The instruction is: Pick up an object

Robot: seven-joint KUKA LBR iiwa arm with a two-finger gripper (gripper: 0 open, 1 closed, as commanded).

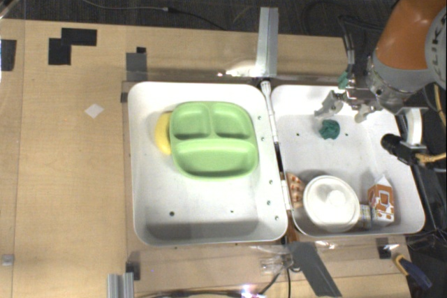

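Small dark teal lump (330, 129), crumpled and perhaps soft, lying in the right bin (405, 171) near its far wall, hand (346, 107) with fingers spread apart just above it, holding nothing, small orange carton (381, 202) at the near corner, its print too small to read

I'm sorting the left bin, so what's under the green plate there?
A yellow object pokes out from beneath the left edge of the green plate. Only that sliver is visible; the plate covers the rest, so its shape is unclear.
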